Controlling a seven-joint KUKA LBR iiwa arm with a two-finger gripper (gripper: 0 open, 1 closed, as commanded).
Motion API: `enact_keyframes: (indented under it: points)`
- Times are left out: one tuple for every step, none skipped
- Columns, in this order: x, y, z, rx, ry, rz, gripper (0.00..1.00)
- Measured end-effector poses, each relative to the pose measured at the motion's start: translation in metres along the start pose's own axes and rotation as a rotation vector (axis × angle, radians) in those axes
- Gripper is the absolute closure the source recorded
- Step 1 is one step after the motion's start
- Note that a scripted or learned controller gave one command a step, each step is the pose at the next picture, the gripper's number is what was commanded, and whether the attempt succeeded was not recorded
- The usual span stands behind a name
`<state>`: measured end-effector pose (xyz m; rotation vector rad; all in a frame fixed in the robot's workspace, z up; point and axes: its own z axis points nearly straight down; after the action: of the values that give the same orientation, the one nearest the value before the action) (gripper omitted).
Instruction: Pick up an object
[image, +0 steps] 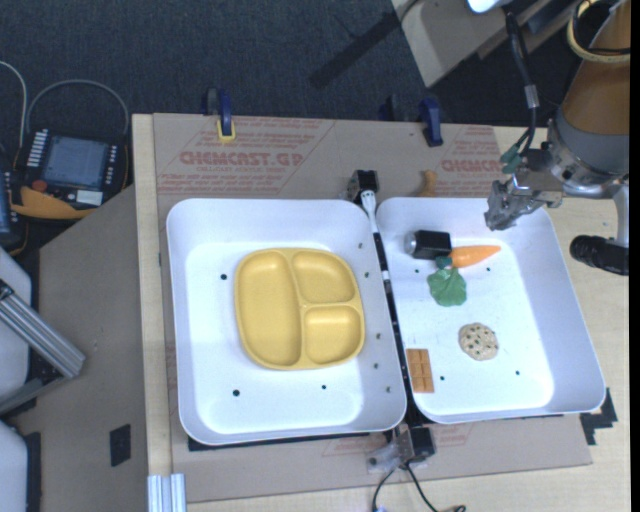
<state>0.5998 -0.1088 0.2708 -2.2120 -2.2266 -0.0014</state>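
Carrot: my pick is the toy carrot, lying flat in the upper part of the right bin, orange root pointing right, its leafy green end trailing down-left.
Left bin: the left bin carries a yellow divided plate, well apart from my work.
My pincer: the gripper hangs near the right bin's top rim, just up and right of the carrot and apart from it; nothing sits between its tips, and I cannot tell how wide it stands.
Black block: a small black block lies just left of the carrot's top.
Cookie: a cookie rests lower in the bin.
Handling: I judge the carrot light, probably smooth plastic and likely to roll.
Hold: I would close across the orange middle, away from the black block.
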Motion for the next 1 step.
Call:
enact_keyframes:
  points:
    - [0.0521,0.0072,-0.0009,-0.002,-0.001,0.0,1.0]
